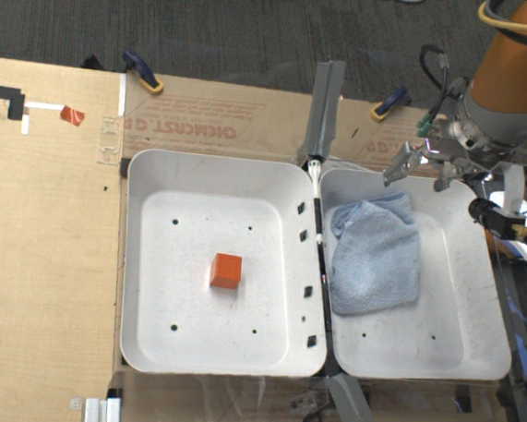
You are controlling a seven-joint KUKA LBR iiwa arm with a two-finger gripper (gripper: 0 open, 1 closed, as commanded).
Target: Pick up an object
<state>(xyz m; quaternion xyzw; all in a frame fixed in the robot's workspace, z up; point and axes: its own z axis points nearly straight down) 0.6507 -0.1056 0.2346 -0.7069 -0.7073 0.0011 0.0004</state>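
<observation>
White bins (139,351) on cardboard-topped bench (39,230)

The grey arm comes in from the upper right, its orange band high above the wrist; the tool (427,169) hangs at its end with both fingers spread apart and nothing between them

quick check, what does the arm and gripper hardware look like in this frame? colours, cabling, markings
The arm has a broad orange band above a grey wrist section, with part of a dark letter marking on a pale link at the frame's right edge. A black cable loops along its left side. The gripper is bare grey metal with two slim fingers, plus a small green spot near its mount. A black knob-like fitting sticks out lower right.
</observation>
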